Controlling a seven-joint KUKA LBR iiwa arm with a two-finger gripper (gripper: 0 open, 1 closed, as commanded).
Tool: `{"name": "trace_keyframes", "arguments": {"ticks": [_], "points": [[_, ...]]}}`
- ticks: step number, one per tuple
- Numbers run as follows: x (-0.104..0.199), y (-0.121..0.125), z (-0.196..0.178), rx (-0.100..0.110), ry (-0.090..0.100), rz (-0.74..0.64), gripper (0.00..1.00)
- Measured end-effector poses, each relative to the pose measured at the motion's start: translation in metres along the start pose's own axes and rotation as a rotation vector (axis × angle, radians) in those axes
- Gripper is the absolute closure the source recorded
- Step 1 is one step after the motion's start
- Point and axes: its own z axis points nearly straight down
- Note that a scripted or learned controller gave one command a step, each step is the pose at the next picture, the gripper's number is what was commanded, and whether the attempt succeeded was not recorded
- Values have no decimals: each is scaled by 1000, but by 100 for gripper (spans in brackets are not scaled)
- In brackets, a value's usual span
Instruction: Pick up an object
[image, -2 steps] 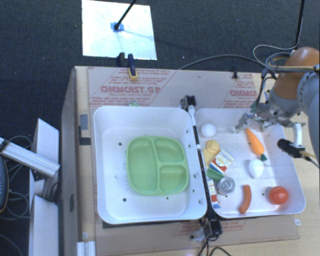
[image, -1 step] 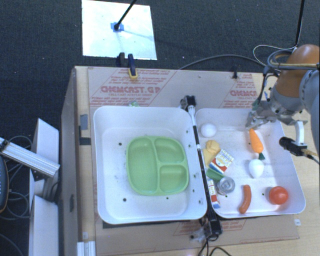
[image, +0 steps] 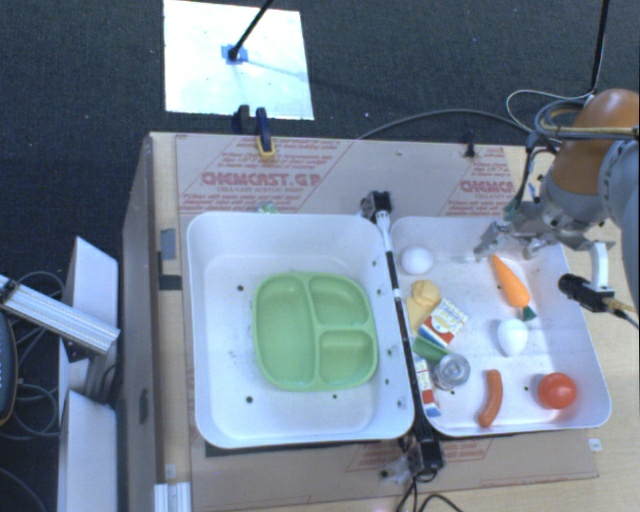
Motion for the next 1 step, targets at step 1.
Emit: {"name": "trace_keyframes", "arguments": {"ticks": [1], "points": [[0, -1, 11, 6, 4, 3, 0]]}}
